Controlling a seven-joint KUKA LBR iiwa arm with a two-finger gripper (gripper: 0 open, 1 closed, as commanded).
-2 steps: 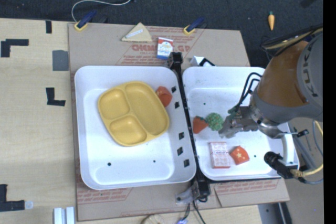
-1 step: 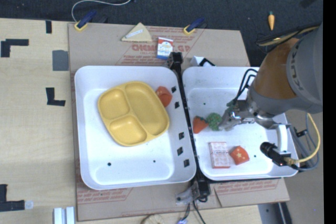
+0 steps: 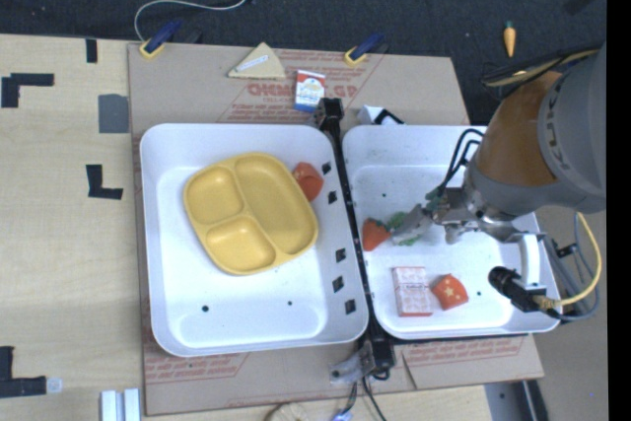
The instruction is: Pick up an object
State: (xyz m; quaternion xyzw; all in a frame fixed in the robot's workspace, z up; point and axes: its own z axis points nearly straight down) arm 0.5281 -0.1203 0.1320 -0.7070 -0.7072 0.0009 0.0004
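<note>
In the right bin (image 3: 394, 158), my gripper (image 3: 426, 220) hangs low over the middle, right beside a small green item (image 3: 402, 224). An orange-red piece (image 3: 374, 235) lies just left of that, touching it or nearly so. Toward the front of the bin sit a red and white packet (image 3: 411, 291) and a red chunk (image 3: 451, 291). The arm's grey body and orange band (image 3: 523, 148) cover the bin's right part.
The left bin (image 3: 168, 301) holds a yellow divided plate (image 3: 251, 212) with a red-orange item (image 3: 309, 180) at its right edge. Behind the bins lie a small carton (image 3: 310, 91) and a pale wedge (image 3: 258, 62). A black divider (image 3: 342, 202) runs between the bins.
</note>
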